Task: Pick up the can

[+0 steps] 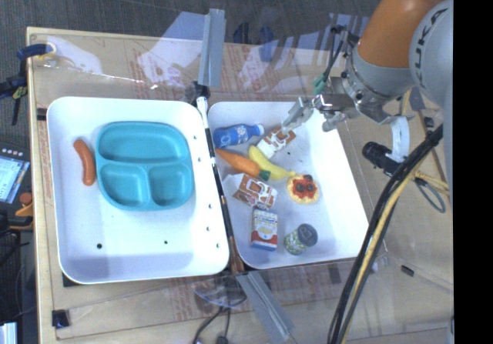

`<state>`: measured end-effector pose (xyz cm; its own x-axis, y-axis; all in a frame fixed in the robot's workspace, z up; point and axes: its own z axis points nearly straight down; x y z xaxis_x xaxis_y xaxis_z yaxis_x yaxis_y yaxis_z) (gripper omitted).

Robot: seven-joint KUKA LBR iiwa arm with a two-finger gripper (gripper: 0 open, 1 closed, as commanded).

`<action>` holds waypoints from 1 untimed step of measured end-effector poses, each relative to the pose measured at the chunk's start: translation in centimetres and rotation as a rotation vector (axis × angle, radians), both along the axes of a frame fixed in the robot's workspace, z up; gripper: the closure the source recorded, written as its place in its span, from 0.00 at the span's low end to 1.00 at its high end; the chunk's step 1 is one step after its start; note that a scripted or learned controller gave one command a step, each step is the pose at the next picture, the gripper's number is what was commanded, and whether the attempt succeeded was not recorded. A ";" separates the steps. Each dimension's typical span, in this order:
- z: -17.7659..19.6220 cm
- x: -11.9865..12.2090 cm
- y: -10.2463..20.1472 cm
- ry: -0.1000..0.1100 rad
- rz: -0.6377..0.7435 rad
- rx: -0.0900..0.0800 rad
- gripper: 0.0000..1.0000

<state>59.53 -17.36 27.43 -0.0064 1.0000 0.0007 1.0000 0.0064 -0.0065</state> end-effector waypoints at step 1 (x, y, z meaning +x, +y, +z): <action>-7.3 4.9 -3.6 -0.001 0.020 0.000 0.00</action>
